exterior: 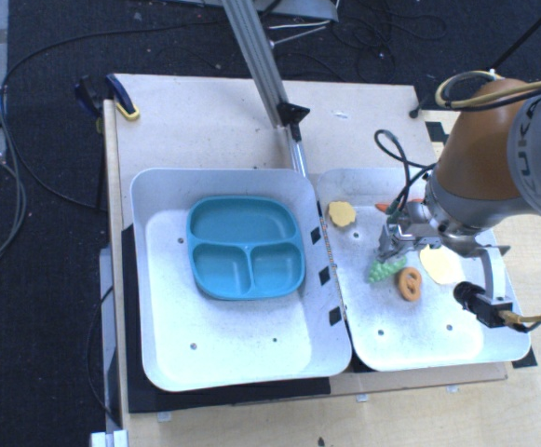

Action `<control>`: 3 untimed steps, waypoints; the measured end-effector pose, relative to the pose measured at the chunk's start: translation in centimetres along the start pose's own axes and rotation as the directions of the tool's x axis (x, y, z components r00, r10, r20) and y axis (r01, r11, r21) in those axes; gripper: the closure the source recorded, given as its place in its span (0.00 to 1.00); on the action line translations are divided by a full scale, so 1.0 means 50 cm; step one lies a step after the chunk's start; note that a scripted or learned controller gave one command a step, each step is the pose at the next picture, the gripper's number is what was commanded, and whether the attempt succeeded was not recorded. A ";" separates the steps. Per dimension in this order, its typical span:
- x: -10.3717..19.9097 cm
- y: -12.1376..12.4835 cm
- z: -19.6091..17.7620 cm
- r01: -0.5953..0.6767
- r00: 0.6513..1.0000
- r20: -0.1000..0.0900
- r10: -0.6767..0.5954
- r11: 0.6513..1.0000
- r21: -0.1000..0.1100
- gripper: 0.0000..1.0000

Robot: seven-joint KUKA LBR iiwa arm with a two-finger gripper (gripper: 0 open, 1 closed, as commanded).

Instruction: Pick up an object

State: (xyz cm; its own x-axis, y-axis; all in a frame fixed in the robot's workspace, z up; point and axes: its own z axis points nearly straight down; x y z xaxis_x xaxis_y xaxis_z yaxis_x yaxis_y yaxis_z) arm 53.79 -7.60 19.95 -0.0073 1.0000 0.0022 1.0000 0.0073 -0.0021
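My gripper (pixel 393 247) hangs low over the right bin (pixel 438 338), just above a green leafy toy (pixel 385 270). An orange-brown donut-shaped toy (pixel 410 285) lies right of the green one. A pale yellow flat piece (pixel 440 266) lies beside it, partly under the arm. A yellow-orange lump (pixel 343 214) rests near the bin's far left. The wrist hides the fingertips.
The left bin (pixel 158 324) holds a blue three-compartment tray (pixel 247 247). A slanted metal pole (pixel 256 49) runs from the top to the bins' far edge. Black cables loop off the arm's wrist. The right bin's near half is bare white floor.
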 end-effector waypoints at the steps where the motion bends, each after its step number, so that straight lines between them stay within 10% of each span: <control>1: 0.115 -0.012 0.008 0.000 1.000 0.000 0.000 1.000 0.000 1.00; 3: 0.309 -0.023 -0.029 0.000 1.000 0.001 0.000 1.000 -0.002 1.00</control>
